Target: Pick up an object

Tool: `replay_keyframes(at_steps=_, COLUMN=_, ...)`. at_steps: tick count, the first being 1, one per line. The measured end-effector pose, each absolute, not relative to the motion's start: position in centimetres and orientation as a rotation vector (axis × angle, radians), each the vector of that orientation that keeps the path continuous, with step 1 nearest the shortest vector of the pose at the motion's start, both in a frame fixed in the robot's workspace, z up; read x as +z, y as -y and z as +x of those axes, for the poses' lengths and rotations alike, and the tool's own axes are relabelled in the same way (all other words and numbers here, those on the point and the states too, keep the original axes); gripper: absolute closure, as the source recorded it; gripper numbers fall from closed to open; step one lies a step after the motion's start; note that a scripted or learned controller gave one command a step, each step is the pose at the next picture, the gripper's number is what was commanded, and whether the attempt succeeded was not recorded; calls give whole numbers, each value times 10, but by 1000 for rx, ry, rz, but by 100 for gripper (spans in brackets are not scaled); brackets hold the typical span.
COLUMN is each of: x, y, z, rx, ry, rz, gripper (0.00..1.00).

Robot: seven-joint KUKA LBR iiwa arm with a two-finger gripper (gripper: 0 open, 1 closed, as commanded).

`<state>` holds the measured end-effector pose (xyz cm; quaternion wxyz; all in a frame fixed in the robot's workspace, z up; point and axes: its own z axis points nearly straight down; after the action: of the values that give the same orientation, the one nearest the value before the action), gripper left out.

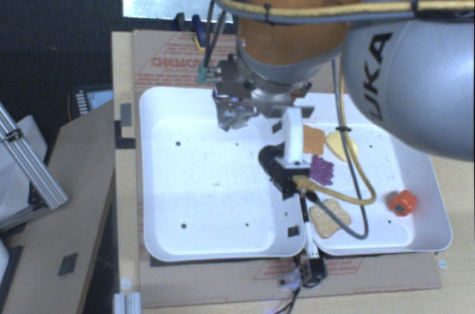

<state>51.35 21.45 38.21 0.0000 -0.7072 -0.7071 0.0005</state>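
My gripper hangs over the far right part of the left white bin, below the big orange wrist band. In the right bin lie an orange square cracker, a pale yellow chip, a purple bunch of grapes, a tan biscuit near the front, and a small orange-red pepper at the right. All of these lie to the right of the gripper and nearer the front, apart from it. The arm hides the far part of the right bin.
Both bins rest on a cardboard sheet on the bench. A yellow cable loops over the middle of the right bin. An aluminium frame stands off the bench at the left.
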Motion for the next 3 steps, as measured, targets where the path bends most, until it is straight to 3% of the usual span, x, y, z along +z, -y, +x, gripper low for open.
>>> replay_keyframes(at_steps=1, x=246, y=-235, z=489, rx=21, ry=2218, rz=-2215, gripper=100)
replay_keyframes(at_steps=2, x=99, y=-232, z=519, rx=22, ry=2217, rz=-2219, gripper=100)
replay_keyframes(at_steps=3, x=118, y=-234, z=523, rx=0, ry=2219, rz=-2221, gripper=100)
